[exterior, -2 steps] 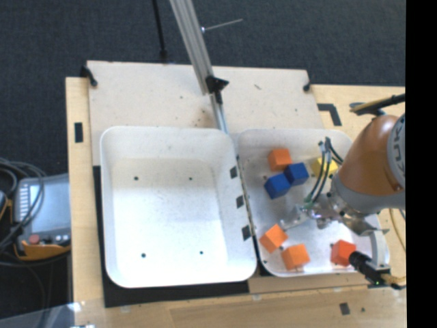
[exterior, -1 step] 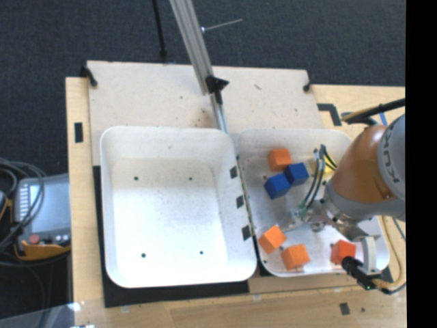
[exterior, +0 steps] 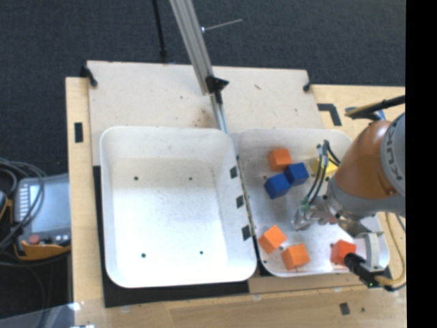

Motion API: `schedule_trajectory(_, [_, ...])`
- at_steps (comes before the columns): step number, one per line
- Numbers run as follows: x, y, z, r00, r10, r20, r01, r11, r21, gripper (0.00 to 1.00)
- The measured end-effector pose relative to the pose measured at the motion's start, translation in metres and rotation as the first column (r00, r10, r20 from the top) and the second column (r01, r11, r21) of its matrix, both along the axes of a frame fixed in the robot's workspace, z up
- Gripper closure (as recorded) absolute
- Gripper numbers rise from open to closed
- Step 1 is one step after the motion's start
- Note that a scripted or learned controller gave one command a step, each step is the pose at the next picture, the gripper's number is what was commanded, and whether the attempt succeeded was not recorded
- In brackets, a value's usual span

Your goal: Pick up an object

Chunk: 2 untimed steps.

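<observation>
The right bin (exterior: 254, 149) holds several small blocks. An orange block (exterior: 279, 158) lies near its back, with two blue blocks (exterior: 296, 173) (exterior: 276, 185) just in front of it. Two more orange blocks (exterior: 272, 238) (exterior: 295, 256) sit near the front rim, and a red-orange one (exterior: 341, 251) rests at the front right. A bit of yellow (exterior: 319, 165) peeks out beside the arm. My gripper (exterior: 305, 219) hangs low over the bin's middle, between the blue blocks and the front orange ones. Nothing shows between its fingers.
The left bin (exterior: 171, 203) stands beside the right one. A slanted metal rail (exterior: 194, 43) rises from the bench behind the bins. The arm's orange band (exterior: 365, 166) and cables cover the right bin's right side.
</observation>
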State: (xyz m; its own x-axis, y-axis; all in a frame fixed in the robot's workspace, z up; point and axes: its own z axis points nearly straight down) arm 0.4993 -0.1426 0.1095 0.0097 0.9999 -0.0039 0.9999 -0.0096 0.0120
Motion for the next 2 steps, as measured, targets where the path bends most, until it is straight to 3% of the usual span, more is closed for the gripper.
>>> schedule_trajectory(2, [0.000,-0.004,0.105,1.000,0.013,-0.003,-0.013,1.000,0.001,1.00])
